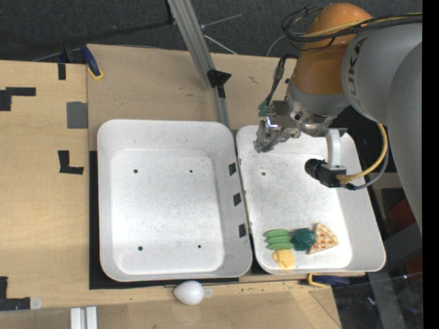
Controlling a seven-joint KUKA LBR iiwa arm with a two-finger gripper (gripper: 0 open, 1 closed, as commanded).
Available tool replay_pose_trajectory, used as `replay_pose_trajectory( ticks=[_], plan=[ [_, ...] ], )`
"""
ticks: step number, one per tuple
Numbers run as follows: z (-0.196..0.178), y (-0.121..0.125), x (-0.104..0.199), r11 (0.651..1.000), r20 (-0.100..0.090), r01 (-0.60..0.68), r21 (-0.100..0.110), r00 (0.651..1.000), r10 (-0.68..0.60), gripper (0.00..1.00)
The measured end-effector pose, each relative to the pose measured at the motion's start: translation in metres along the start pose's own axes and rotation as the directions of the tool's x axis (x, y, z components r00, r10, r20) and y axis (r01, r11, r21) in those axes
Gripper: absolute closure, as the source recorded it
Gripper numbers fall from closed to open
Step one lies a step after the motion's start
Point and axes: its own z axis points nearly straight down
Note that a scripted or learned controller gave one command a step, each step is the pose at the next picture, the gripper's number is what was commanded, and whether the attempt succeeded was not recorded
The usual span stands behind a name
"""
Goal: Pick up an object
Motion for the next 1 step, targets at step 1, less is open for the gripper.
replay_pose_trajectory(
  ticks=[1],
  plan=[
    [0.0108, -0.0192, 0.0458, 1.000, 0.000, 0.000, 0.000, 1.000, 0.000, 1.00]
  ],
)
